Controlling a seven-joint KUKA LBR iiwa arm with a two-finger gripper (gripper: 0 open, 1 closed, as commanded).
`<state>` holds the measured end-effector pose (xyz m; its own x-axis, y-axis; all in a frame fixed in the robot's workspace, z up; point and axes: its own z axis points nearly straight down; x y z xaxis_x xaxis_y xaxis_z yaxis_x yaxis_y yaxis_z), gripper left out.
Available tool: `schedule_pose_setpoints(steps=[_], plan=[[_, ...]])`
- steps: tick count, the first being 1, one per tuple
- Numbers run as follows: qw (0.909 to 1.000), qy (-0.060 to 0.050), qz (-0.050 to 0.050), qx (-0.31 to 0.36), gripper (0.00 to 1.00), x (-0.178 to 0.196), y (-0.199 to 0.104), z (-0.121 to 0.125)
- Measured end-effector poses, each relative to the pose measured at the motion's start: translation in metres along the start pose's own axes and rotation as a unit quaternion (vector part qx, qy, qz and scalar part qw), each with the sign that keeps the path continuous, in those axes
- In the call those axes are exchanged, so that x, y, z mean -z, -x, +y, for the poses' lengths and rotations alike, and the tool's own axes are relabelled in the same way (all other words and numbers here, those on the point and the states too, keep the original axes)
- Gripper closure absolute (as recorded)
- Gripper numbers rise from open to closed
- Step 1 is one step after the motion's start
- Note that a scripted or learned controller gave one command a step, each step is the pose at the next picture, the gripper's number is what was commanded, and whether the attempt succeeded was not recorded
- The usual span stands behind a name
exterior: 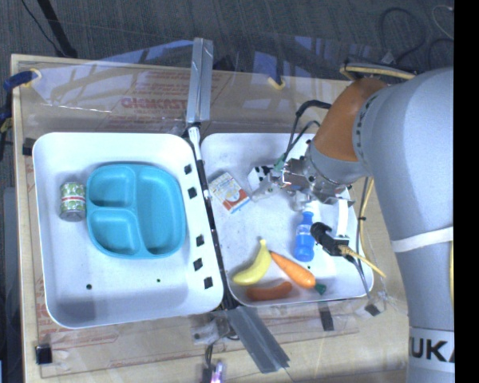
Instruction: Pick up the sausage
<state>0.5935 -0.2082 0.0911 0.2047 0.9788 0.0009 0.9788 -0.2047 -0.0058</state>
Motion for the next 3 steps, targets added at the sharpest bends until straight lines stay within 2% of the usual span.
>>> schedule_pose_setpoints(steps=[1, 2, 3], plan=[[0.9991, 0.002, 0.0, -0.043, 0.0, 0.089, -0.01, 0.028], [0.9975, 0.0, 0.0, -0.071, 0.0, 0.069, 0.002, -0.059], [0.9988, 0.0, 0.0, -0.048, 0.0, -0.001, 0.008, -0.067]])
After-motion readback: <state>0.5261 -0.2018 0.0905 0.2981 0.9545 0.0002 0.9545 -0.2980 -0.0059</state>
